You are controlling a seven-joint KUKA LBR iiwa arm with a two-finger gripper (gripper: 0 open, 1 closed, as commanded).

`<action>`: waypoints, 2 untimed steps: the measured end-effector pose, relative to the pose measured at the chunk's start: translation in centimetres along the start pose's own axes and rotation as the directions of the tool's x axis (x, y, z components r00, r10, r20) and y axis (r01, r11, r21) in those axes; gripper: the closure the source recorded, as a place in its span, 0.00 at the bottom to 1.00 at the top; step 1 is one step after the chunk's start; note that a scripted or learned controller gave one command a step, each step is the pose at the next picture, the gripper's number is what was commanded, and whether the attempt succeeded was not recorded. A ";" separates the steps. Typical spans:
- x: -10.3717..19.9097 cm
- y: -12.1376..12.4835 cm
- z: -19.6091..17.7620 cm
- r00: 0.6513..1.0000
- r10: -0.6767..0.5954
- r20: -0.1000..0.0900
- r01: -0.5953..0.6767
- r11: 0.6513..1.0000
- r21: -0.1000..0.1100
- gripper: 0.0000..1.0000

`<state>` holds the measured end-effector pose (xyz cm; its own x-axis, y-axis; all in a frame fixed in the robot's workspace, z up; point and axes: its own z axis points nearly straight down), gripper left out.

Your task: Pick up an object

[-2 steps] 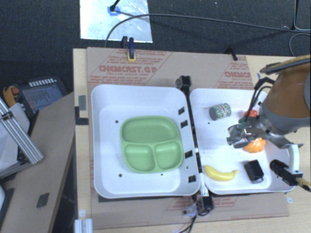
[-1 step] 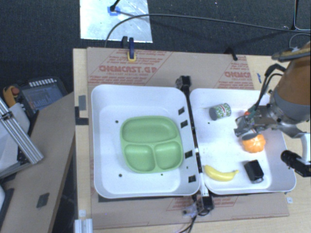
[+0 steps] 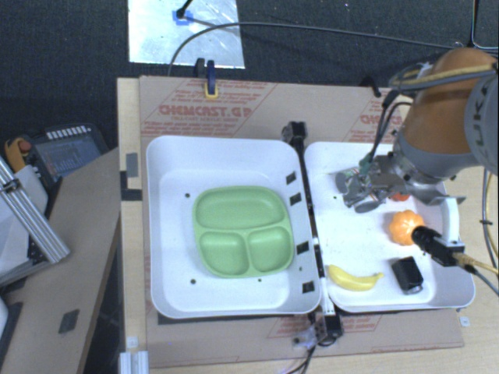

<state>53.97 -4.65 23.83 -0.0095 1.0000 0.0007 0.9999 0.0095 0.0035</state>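
While peering down at the gripper, can't tell whether released or clenched: just a grey metal tangle, too blurred to read. Can't make out anything held in it either. Sits low over the far left part of the right bin, close to the divider between the two bins, and hard to say whether touching the white floor or hanging just above it. Hangs off the grey arm, reaching in from the right with that orange band bulging above the wrist. Now for the pickings, all in the right bin. Spot an orange just beside the gripper on its near right, apart from it by a sliver of white floor. Nearer the front rim, see a banana lying flat, curved, well clear of the gripper. Just right of the banana, find a small black block, close to it but not touching. Tucked behind the gripper at its right edge, catch a small reddish-orange bit, mostly hidden, impossible to name. Over to the left bin: holds a green divided plate, three compartments, lying flat at the middle, far from the gripper.
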 end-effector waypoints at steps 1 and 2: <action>5.2 1.6 0.4 1.000 0.000 -0.001 0.000 1.000 0.000 1.00; 10.0 4.3 1.7 1.000 0.001 0.000 -0.001 1.000 0.001 1.00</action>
<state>58.23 5.42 22.19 -0.0082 1.0000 0.0006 1.0000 0.0082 0.0028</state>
